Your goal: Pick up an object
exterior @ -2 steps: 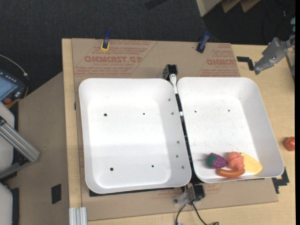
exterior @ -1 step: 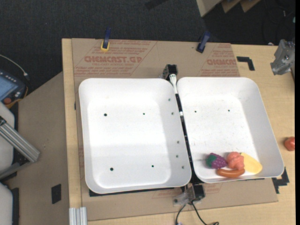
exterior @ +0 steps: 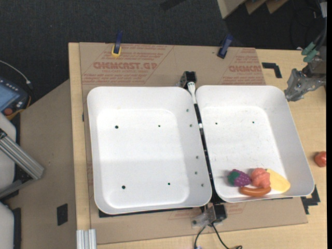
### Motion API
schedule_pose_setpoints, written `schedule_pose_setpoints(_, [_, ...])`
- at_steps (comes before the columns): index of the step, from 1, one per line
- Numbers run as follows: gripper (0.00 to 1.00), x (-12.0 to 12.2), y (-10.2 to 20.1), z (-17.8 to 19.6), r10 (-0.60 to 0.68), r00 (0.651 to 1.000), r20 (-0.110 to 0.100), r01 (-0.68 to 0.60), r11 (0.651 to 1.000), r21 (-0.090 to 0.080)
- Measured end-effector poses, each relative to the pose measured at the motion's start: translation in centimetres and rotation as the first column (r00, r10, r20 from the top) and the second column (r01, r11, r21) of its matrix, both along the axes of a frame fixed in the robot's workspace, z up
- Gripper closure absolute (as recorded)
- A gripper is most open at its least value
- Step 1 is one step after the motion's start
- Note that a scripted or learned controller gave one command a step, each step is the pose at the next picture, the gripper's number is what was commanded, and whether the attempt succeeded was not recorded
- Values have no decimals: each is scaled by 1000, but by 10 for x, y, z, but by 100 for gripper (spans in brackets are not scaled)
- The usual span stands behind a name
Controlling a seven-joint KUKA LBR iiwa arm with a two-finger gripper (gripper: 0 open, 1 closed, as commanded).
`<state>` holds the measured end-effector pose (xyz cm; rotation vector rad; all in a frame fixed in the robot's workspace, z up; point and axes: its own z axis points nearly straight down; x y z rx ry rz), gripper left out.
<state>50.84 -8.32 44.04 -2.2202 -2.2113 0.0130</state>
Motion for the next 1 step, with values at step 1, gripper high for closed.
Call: schedule_pose_setpoints(1, [100, 12, 69, -61, 12, 1000, 3, -12, 1000, 3])
